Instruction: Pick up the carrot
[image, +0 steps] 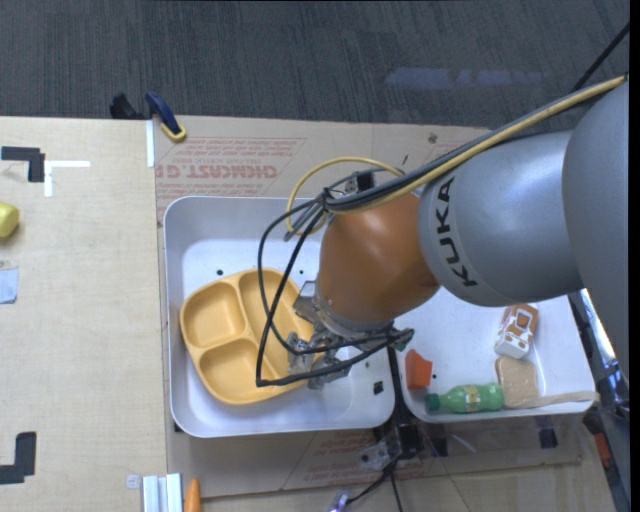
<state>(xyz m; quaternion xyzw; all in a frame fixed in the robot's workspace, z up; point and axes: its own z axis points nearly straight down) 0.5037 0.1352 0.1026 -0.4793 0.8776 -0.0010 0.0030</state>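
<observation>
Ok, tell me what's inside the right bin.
In the right bin: a green bottle, a small orange piece, a bread slice and a white-and-orange carton. The arm covers the bin's upper part.

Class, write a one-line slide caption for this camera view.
Grey KUKA arm lowers its gripper beside a yellow divided plastic plate in the left white bin.

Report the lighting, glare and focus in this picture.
Camera view: even, soft light; faint shadows inside the left shallow white bin; a mild sheen on the grey KUKA arm; the divided yellow plastic tray and green plastic bottle look reasonably sharp; the nearby arm looms large.
</observation>
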